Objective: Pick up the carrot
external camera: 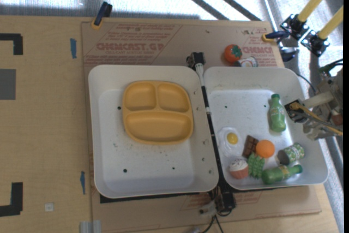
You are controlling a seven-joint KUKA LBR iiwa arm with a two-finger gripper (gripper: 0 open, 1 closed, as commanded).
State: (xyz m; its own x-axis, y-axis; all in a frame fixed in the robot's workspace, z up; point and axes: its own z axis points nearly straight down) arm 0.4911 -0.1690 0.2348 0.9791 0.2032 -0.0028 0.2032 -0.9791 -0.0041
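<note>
Camera view: two white bins side by side. Left bin (pixel 103 133) holds one yellow divided plate (pixel 157 111), three compartments. Right bin (pixel 240 98) holds a cluster at its near right: one fried egg (pixel 231 138), one chocolate piece (pixel 250 145), one cupcake (pixel 238 168), two green bottles, one upright-lying near the right wall (pixel 276 113), one along the near edge (pixel 281 173), and one small can (pixel 293 154). Carrot (pixel 262 153), orange body with green top, lies between chocolate and can, touching the cupcake's side. One tomato (pixel 233 53) sits on cardboard beyond the bins. Gripper (pixel 322 117) hangs at the right bin's right rim, apart from the carrot; cannot tell whether it is apart or together.
</note>
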